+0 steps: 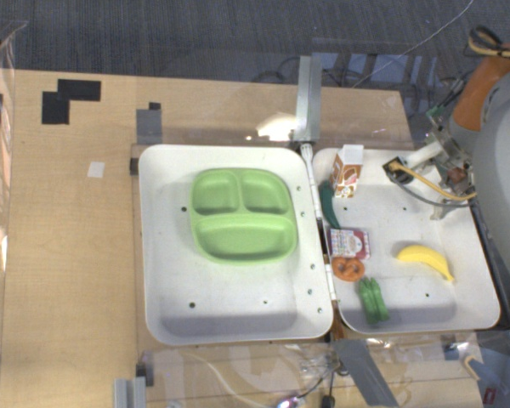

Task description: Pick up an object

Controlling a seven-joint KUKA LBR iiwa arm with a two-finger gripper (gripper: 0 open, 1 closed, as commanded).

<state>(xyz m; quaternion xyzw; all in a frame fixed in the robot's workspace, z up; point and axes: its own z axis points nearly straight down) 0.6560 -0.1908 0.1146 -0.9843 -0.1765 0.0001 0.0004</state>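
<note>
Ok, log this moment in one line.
arm: end effector over right bin far corner | right bin: banana, carton | left bin: green tray

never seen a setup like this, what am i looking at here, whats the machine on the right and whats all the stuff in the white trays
This is one camera fixed above a bench, looking down at a slant. The grey machine at the right is a robot arm. Its gripper hangs over the right bin. Its job is to pick up an object.

That bin holds a banana, a small carton, a pink packet, a round orange item, a light green item and a dark green one by the wall. The left bin holds a green divided plate. Everything lies in the bins; nothing looks lifted.
</note>
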